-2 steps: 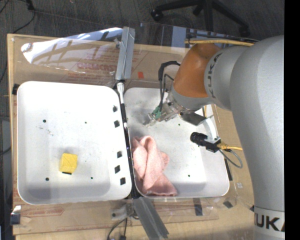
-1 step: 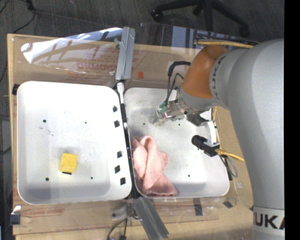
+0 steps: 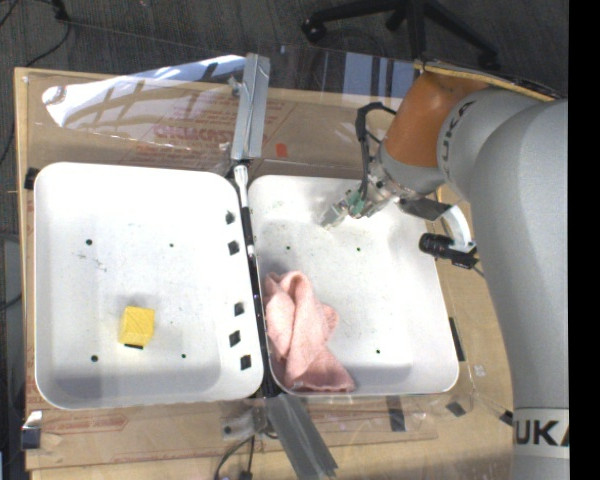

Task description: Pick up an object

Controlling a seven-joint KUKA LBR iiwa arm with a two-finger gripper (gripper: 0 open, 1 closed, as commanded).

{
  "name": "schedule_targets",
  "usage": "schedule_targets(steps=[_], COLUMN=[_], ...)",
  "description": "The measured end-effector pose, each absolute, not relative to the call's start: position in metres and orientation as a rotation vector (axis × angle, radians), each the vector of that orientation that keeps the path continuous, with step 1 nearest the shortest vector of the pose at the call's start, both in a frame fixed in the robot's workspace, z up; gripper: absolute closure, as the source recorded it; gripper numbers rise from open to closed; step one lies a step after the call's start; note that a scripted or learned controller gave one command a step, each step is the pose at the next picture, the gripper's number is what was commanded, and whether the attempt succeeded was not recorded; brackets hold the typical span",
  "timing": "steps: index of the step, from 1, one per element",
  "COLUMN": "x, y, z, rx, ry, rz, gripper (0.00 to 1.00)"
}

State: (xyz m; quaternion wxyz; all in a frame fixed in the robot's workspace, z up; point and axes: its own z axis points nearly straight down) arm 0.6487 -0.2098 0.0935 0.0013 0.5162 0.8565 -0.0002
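Claw (image 3: 338, 213) of mine hangs low at twelve o'clock in the right bin (image 3: 420, 318); whether it's open, I cannot tell. Pink cloth (image 3: 300, 333) lies crumpled at seven o'clock there; yellow block (image 3: 137, 326) sits in the left bin (image 3: 70, 268).

Only readable text: white letters "UK" on the grey arm body (image 3: 540, 268), at the bottom right edge of the camera view, cut off by the frame edge. Faint reddish print on the clear plastic sheet (image 3: 180, 118) taped over the bench behind the bins, too blurred to read. No legible labels or numbers on the left bin (image 3: 60, 218), the right bin (image 3: 410, 308), the yellow block (image 3: 137, 326) or the pink cloth (image 3: 300, 333).
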Motion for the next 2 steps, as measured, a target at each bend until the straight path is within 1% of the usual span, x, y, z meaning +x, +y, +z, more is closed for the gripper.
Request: schedule_targets(steps=[1,2], x=[0.646,0.625], y=[-0.207,-0.208], z=[0.091,0.091], rx=[1.629,1.687], ry=[2.706,2.655], rz=[-0.002,-0.003], gripper=[0.0,0.0])
